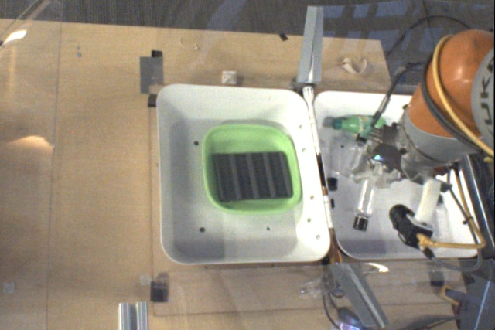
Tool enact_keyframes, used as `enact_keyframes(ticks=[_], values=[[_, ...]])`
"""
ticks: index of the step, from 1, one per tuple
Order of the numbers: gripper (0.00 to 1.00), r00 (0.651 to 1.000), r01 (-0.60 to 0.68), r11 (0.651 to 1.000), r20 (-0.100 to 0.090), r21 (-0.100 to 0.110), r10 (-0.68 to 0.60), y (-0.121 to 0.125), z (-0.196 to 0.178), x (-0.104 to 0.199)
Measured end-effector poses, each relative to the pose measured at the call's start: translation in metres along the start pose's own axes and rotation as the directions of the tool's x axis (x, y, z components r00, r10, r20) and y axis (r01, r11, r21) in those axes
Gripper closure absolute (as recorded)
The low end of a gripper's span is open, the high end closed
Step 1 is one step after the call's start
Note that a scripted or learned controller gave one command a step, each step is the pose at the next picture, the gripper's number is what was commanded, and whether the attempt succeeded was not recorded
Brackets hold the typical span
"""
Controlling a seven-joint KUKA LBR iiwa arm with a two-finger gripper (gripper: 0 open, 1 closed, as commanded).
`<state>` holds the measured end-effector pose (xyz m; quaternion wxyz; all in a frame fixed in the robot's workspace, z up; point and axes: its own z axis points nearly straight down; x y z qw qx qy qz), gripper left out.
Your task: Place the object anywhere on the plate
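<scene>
Green plate (pixel 251 175) sits in the left bin (pixel 178 166), nothing on it yet. Green bottle (pixel 349 122), likely the object, lies in the right bin (pixel 348 243), so the gripper (pixel 370 166) hangs there; grip state unreadable.

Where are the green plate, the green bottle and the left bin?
plate (pixel 249 143): camera view, on its far green rim.
bottle (pixel 352 122): camera view, on its green body.
left bin (pixel 182 166): camera view, on its bare white floor.

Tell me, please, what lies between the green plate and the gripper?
In the camera view, the bins' adjoining white walls separate the green plate from the gripper.
</scene>
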<state>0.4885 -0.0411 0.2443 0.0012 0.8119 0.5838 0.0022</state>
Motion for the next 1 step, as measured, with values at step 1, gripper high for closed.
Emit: enact_keyframes(ticks=[1], values=[[0.0,1.0,0.0,1.0,0.0,0.0,0.0,0.0,0.0,0.0]])
